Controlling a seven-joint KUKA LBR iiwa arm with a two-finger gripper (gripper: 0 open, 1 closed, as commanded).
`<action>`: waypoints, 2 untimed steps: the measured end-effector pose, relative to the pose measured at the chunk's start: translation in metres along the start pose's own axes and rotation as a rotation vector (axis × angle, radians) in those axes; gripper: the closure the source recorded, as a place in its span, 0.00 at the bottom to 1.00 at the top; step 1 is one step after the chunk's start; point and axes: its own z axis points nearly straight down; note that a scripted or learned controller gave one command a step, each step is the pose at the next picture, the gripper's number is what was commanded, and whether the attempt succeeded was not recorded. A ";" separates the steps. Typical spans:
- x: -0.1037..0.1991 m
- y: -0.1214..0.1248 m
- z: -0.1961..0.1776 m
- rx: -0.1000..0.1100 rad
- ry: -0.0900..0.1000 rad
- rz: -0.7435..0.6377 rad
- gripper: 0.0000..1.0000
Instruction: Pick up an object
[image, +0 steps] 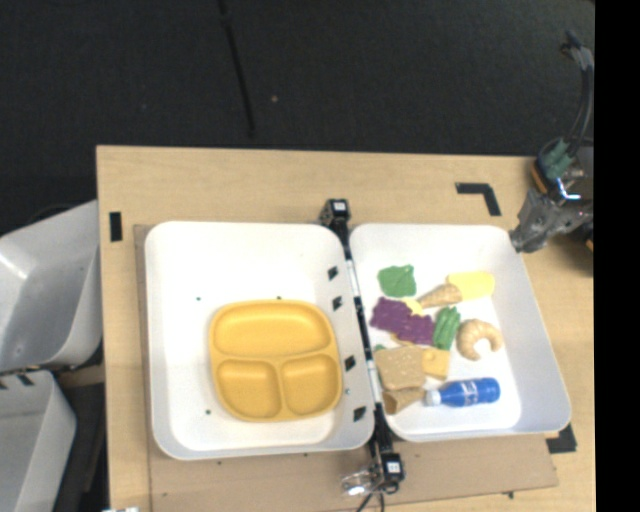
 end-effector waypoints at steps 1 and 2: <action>-0.050 0.002 0.011 0.002 0.001 -0.003 1.00; -0.103 0.028 0.199 0.012 0.003 0.000 1.00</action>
